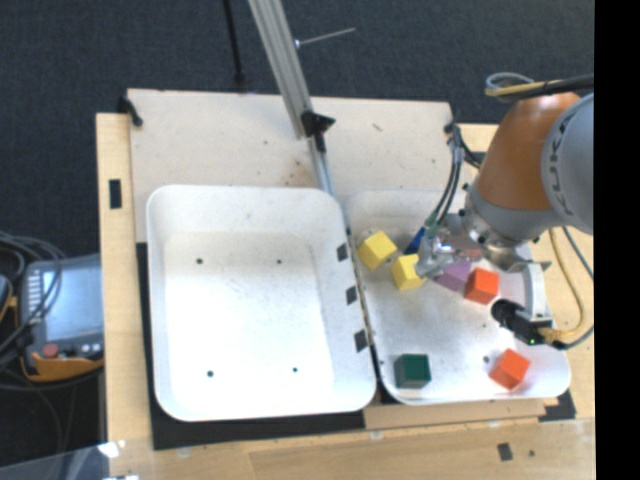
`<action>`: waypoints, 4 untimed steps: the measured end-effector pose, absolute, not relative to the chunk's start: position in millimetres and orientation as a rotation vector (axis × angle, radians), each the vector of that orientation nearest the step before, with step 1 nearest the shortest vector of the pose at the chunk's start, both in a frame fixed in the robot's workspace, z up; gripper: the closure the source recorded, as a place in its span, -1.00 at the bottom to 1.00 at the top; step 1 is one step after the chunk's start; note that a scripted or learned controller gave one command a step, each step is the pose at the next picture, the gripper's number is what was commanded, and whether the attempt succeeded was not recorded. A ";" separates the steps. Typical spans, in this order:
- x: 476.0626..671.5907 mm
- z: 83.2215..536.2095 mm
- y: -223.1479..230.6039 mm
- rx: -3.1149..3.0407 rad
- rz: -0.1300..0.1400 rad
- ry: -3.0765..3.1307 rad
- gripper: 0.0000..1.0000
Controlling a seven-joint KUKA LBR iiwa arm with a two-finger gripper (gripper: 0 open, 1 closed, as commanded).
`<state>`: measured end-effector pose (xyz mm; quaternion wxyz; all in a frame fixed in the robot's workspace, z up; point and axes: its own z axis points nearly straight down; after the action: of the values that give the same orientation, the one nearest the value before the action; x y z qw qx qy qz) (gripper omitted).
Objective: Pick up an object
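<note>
A: Camera view. Where is the arm point(530, 168) sitting?

B: It is reaching in over the right bin point(440, 393), with the gripper point(432, 258) hanging low near that bin's far-left area.

A: What is the gripper doing?

B: It is sitting just beside a yellow cube point(407, 271); whether it is gripping anything cannot be told.

A: What else is lying in that bin?

B: A second yellow cube point(377, 250) is lying near the left wall, an orange cube point(481, 286) and a pink block point(455, 275) mid-bin, a green cube point(411, 370) and another orange cube point(509, 368) along the near edge.

A: And the left bin point(165, 218)?

B: It is sitting alongside.
</note>
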<state>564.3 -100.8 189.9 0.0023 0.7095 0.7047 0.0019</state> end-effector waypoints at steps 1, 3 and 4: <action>566.3 240.4 -102.1 2.214 0.007 2.220 1.00; 564.0 289.8 -58.7 2.215 0.001 2.226 1.00; 561.9 271.5 0.8 2.214 0.000 2.230 1.00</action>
<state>561.9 0.8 271.5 -0.0004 0.7045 0.7097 0.0001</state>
